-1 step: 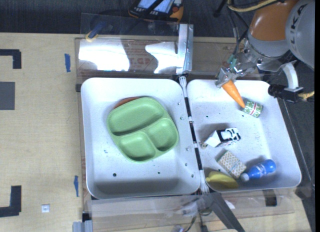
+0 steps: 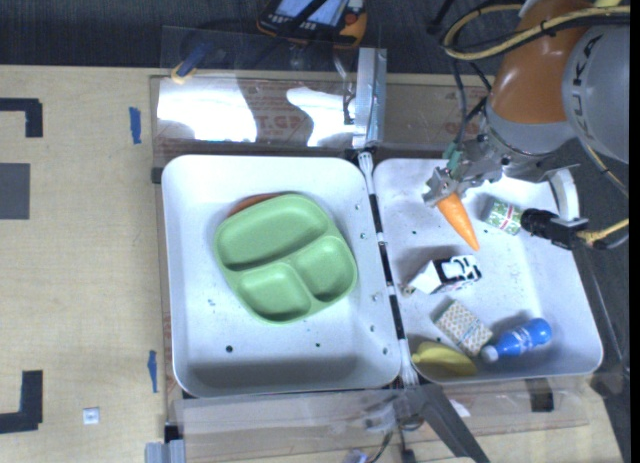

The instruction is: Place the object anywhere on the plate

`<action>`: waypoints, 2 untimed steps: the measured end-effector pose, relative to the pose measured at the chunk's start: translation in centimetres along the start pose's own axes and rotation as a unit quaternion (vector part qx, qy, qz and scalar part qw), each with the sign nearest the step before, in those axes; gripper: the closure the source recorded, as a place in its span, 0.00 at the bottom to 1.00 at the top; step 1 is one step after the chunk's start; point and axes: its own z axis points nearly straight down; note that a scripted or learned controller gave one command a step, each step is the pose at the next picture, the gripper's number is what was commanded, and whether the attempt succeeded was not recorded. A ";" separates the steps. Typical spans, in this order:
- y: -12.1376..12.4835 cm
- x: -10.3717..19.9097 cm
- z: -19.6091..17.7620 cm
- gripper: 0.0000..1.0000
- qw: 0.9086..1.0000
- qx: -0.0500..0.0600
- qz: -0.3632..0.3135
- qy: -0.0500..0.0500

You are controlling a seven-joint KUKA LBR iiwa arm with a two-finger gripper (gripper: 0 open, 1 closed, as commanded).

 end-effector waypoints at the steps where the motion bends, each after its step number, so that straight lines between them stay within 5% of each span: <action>1: -1.5 6.4 0.0 1.00 0.999 0.000 -0.035 0.000; 2: 2.5 12.9 -15.7 1.00 0.995 -0.002 -0.101 -0.001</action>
